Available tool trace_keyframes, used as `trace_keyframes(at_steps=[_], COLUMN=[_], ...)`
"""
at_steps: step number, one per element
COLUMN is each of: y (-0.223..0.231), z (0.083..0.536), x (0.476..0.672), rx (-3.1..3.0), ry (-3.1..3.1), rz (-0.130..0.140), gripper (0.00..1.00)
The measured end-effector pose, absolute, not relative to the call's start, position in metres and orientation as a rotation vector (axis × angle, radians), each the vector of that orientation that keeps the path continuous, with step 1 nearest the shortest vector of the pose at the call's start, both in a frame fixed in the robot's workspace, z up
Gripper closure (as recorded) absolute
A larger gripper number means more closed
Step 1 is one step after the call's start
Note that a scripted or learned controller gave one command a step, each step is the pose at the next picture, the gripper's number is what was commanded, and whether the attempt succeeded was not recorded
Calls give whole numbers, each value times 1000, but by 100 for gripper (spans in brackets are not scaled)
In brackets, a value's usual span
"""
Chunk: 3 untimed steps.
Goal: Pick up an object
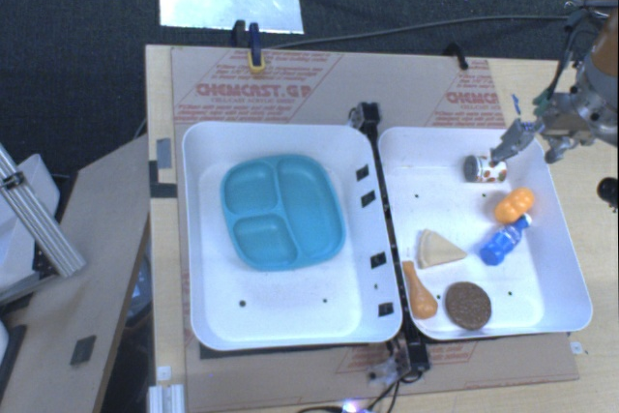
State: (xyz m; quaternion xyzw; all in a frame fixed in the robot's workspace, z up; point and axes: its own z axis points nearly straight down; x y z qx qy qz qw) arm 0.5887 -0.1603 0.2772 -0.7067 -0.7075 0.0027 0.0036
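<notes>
Reaching in from right, gripper hovers over far edge of right bin, just above small can; finger state cannot be told. Same bin: orange piece, blue bottle, pale wedge, brown disc, orange carrot-like item. Left bin: blue divided plate.
</notes>
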Motion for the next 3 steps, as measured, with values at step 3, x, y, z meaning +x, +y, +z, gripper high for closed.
trace_keyframes(at_steps=[3], y=[-170], z=[181], x=[591], rx=[-2220], ry=[-2222], rz=[2], gripper=[0])
